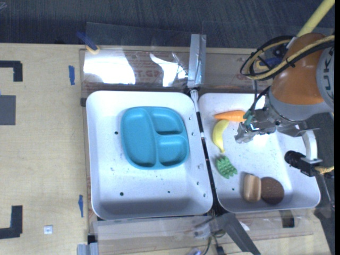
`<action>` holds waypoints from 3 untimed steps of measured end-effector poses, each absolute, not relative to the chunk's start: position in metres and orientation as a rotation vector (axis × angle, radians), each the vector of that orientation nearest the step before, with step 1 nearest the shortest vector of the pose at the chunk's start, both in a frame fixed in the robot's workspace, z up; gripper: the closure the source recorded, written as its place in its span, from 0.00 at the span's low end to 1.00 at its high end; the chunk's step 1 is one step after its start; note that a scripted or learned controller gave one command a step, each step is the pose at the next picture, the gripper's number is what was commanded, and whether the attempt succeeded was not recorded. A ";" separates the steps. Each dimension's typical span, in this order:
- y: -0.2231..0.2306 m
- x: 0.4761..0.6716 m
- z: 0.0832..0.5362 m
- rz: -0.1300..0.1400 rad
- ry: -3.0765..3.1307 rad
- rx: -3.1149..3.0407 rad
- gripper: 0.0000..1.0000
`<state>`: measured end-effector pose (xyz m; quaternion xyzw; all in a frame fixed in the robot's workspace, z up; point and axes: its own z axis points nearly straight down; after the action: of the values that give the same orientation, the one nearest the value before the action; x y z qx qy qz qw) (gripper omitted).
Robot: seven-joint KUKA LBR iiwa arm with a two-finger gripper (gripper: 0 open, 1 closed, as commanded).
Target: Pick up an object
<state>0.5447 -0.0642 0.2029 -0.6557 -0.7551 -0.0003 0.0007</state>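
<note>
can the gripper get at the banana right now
Probably yes. The gripper hangs in the right bin just beside the banana, with bare floor between them; the carrot lies just behind the banana.

Arm [311, 68] ran off the right edge, upper links cut. Gripper [248, 127] was small and blurred against the right bin [313, 195]; finger state unreadable. Carrot's [229, 115] right end hid behind the gripper. Brown objects [262, 189] too blurred to identify. Green item [226, 167] too small to identify.
</note>
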 end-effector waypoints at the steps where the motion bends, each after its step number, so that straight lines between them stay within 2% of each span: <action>1: -0.065 0.544 0.202 0.001 -2.369 -2.060 0.00; 2: -0.108 0.601 0.103 0.007 -2.433 -1.979 0.00; 3: -0.118 0.623 0.086 -0.003 -2.534 -1.863 0.00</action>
<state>0.6228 -0.1181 0.0864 -0.5924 -0.8056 -0.0010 -0.0018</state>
